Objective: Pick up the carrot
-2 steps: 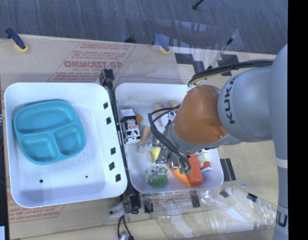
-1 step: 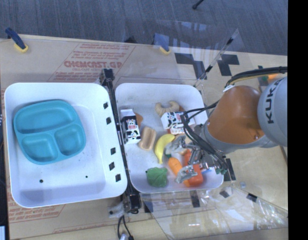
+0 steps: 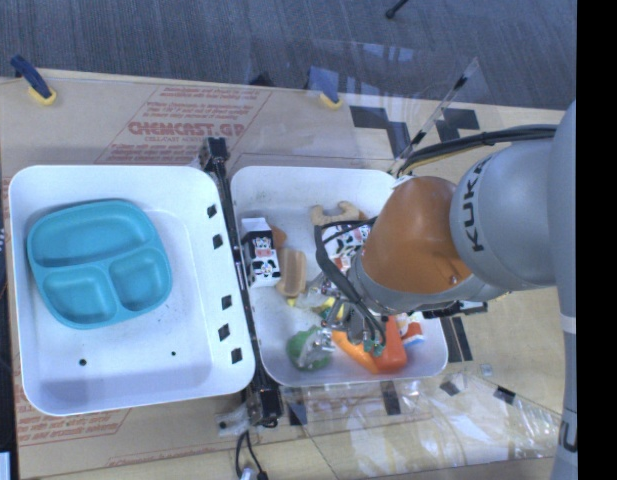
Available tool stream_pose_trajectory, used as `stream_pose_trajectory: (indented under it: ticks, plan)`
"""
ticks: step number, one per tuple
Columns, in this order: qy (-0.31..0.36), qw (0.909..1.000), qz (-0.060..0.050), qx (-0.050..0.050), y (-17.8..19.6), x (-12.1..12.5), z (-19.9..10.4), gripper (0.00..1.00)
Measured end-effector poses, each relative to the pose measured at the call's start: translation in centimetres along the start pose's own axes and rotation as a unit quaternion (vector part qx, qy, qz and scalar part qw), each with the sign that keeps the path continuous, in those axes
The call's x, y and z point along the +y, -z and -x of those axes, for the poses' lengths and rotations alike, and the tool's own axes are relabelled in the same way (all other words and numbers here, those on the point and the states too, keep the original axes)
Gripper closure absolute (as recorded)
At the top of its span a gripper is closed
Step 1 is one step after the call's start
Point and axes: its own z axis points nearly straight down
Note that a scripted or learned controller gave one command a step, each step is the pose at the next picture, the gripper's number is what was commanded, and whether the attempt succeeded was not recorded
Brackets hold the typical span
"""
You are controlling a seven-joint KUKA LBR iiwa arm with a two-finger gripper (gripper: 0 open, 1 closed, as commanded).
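Two shallow white plastic bins (image 3: 28, 268) on the counter; grey arm (image 3: 508, 218) over the right one. Orange carrot (image 3: 373, 353) at its near edge, beside a green toy (image 3: 308, 348). Jaws' (image 3: 350, 330) state: cannot tell. Risk: crowding neighbours could spoil the grasp.

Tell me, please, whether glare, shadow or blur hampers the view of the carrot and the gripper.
In the camera view the light is even and soft; the carrot is clear orange, partly covered by the gripper, which is dark and slightly blurred under the arm; faint reflections show on clear sheeting above the right bin.
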Motion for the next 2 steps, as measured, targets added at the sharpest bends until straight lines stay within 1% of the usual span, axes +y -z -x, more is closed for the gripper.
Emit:
stream_pose_trajectory:
  ticks: [1, 2]
  plan:
    - [-0.006, 1.0000, -0.002, -0.003, 5.1, -3.3, 0.3, 0.00]
    - [-0.128, 0.9918, 0.000, -0.004, 0.2, -5.9, 1.1, 0.00]
